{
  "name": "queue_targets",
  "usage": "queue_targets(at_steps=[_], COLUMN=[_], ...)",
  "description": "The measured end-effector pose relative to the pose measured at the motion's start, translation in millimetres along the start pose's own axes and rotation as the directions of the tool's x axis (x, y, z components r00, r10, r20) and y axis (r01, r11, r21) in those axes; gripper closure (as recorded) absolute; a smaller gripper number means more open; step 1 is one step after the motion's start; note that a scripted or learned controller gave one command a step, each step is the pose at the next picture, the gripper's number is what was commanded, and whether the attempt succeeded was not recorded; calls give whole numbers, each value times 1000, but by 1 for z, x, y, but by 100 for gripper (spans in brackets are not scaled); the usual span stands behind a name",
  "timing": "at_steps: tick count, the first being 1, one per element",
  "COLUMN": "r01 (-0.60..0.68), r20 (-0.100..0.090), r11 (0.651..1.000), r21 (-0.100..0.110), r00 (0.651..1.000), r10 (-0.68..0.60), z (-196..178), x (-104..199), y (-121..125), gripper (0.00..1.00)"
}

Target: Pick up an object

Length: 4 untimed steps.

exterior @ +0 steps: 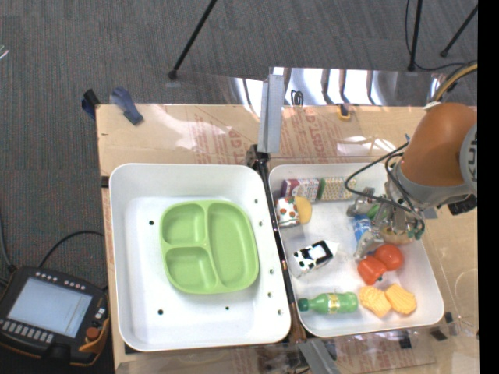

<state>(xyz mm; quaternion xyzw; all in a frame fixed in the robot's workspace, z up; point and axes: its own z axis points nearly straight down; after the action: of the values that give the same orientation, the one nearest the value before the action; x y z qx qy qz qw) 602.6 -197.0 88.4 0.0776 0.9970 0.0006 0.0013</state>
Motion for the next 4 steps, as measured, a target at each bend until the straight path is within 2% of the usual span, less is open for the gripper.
queue_targets(at_steps=[1, 2, 3, 4], r01=[65, -34, -29, -96], r20=[-4, -3, -3, -3], r11=[998, 999, 1000, 995], r21=[-1, -1, -1, 0], r00=[998, 999, 1000, 995], r10=[-65, 34, 29, 96], z=[1, 1, -8, 1], x=[73, 116, 115, 76], y=[-26, 11, 13, -23], gripper=[0, 0, 100, 100])
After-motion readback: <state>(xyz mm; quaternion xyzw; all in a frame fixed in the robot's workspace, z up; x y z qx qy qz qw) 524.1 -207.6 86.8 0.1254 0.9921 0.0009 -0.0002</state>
